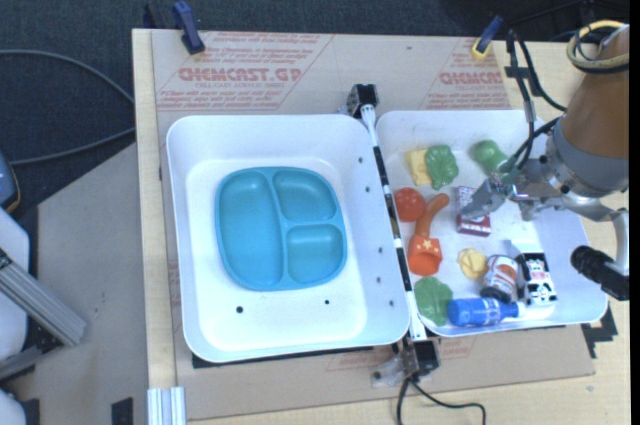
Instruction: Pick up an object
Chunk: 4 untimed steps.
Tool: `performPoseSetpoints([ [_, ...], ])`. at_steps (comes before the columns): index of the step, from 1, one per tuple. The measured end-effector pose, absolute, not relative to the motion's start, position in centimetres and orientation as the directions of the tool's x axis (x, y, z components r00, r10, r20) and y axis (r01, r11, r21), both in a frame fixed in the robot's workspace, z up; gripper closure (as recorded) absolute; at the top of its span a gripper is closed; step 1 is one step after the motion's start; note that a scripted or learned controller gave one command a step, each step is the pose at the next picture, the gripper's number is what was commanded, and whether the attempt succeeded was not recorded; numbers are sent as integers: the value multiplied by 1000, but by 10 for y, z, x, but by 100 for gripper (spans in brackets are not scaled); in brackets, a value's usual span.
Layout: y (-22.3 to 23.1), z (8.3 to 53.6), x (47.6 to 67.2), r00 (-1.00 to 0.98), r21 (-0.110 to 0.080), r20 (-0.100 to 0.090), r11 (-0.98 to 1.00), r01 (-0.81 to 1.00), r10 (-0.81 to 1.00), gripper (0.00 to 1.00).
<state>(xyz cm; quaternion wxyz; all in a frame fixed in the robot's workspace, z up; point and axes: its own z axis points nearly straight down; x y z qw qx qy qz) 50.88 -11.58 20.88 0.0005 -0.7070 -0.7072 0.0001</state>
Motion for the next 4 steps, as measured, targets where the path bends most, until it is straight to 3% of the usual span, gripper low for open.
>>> performPoseSetpoints([
  [1, -102, 115, 577, 2, 5, -6, -2, 1000, 1000, 0],
  [2, -178, 83, 605, 2, -14, 6, -1, 1000, 1000, 0],
  [3, -179, 94, 608, 1, -4, 2, 0, 1000, 1000, 100],
  [4, -177, 93, 607, -1, -10, 7, 1, 1000, 1000, 0],
])
